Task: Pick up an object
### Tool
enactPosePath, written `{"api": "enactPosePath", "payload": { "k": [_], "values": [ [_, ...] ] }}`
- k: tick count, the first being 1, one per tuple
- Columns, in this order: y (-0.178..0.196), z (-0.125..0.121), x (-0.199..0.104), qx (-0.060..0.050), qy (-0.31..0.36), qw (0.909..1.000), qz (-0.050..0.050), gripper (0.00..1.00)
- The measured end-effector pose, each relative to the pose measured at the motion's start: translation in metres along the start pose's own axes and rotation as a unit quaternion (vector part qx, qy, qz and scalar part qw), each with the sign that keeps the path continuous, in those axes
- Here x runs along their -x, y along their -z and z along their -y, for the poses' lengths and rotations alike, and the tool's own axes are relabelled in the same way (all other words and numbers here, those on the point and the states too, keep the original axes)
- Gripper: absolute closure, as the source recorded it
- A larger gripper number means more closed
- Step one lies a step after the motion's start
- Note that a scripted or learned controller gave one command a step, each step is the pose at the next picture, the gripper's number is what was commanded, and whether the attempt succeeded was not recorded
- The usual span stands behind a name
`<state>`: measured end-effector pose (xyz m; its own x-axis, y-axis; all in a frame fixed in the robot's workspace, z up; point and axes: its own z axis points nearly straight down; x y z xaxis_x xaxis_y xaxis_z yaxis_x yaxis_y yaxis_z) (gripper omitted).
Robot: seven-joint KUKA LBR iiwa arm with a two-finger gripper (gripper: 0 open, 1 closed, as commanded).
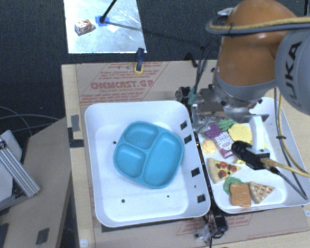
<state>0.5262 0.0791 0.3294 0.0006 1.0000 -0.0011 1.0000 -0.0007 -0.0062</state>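
Gripper [206, 107] down at far, view-left corner of view-right bin [266, 206], under grey arm [299, 73] w/ orange band [253, 18]. Grip state: can't tell, wrist blocks it from this angle.

Toy food all in that same bin, lying on bin floor. Just beside gripper, nearer cam: purple packet [222, 140], w/ green piece [226, 125] at its far end and yellow slab [242, 133] touching on view-right. Small pale-yellow bit [208, 146] on view-left of packet, close to bin wall. White strip [260, 132] just beside slab, further to view-right. Toward front: pizza slice [224, 169], then toast piece [240, 194] w/ green leaf [233, 182] poking out behind, and 2nd pizza slice [261, 191] touching toast on view-right.

View-left bin [105, 204]: blue 3-compartment plate [148, 154], approx. centred, set diagonal. Bins side by side, touching, on cardboard sheet [123, 85] w/ red lettering.
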Motion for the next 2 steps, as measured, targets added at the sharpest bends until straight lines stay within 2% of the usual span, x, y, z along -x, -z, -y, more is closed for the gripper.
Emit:
{"api": "enactPosePath", "payload": {
  "k": [1, 2],
  "values": [
    [0.149, 0.005, -0.021, 0.013, 0.004, 0.9999, -0.003, 1.0],
    [0.11, 0.042, 0.022, 0.002, -0.001, 1.0, 0.0, 1.0]
  ]
}}
